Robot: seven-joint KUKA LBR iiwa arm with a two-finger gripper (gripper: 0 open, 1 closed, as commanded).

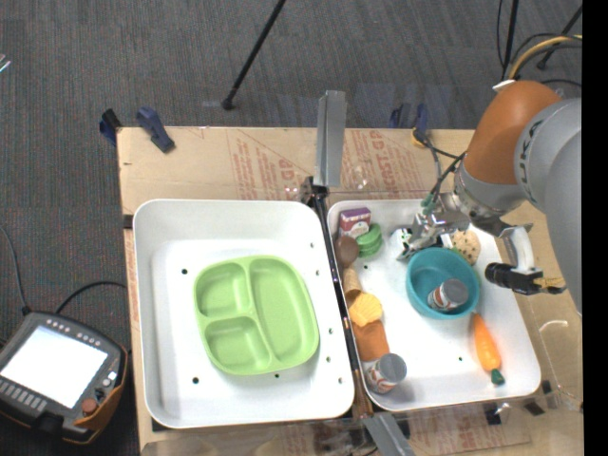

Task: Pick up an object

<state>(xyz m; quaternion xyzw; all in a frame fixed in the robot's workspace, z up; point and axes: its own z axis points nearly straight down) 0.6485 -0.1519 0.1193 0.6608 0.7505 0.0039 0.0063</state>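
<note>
A handheld control pendant (pixel 52 369) lies on dark grey carpet (pixel 142 46) at eight o'clock. On the cardboard-topped bench (pixel 247 160), the left bin (pixel 161 255) holds a green divided plate (pixel 255 313). At two o'clock, the gripper (pixel 421 231) hangs over the right bin (pixel 518 350), just beside the teal bowl (pixel 442 281); whether it grips anything, I cannot tell.

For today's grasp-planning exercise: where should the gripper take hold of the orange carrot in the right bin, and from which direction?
Grip the carrot across its thick orange middle, coming straight down from above. It lies flat on the right bin floor with bare floor on both long sides, so fingers probably fit either side; its narrow green end offers less hold.
</note>
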